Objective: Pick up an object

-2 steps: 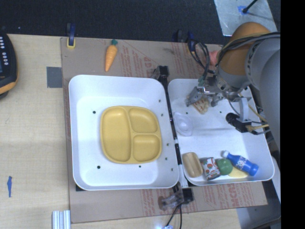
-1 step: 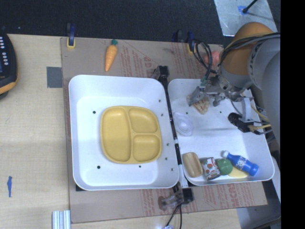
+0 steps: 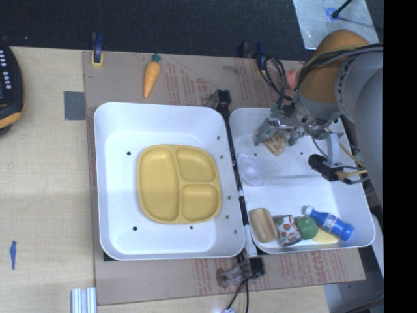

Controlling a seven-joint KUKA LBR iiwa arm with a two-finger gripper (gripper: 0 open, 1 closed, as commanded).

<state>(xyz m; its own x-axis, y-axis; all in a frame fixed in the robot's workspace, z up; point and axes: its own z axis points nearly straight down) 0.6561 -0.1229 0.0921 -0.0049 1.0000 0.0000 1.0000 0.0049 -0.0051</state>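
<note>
Two white bins [image 3: 104, 175] here, with one yellow divided plate [image 3: 179, 182] and one toy carrot [image 3: 151, 75]. Also one blue bottle [image 3: 331, 223], one clear cup [image 3: 250, 169] and one bread-like block [image 3: 263, 224].

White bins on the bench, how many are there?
2. The left white bin holds a yellow divided plate; the right white bin holds small items along its near edge, with the hand at its far end.

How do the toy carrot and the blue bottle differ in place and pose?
The toy carrot lies outside the bins on the bench, nearly upright in the view; the blue bottle lies slanted inside the right bin, among other items. The carrot is orange, the bottle blue. Both lie flat.
</note>
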